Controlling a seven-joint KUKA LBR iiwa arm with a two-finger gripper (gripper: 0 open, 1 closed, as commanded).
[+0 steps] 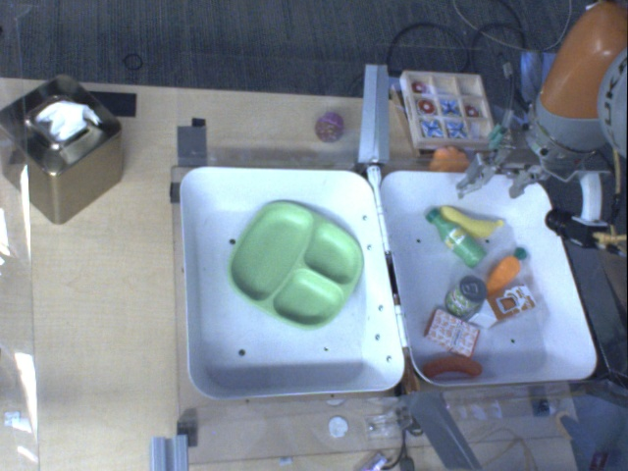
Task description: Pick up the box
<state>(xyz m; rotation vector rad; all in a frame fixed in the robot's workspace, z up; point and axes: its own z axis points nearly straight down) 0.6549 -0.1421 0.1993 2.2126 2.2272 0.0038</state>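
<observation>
Two small boxes lie in the right bin (574, 346): a brown and white box (513, 302) near the middle right, and a flat red-patterned box (452, 334) toward the front. My gripper (498, 178) hangs over the bin's far edge, well behind both boxes. Its fingers (476, 181) are spread open and hold nothing. The orange band of the arm (579, 57) rises at the upper right.
Also in the right bin are a green bottle (459, 238), a yellow banana (473, 224), a carrot (504, 269), a can (466, 297) and a red item (451, 367). A green divided plate (297, 261) fills the left bin (206, 361). Behind the bins sits a tic-tac-toe board (444, 109).
</observation>
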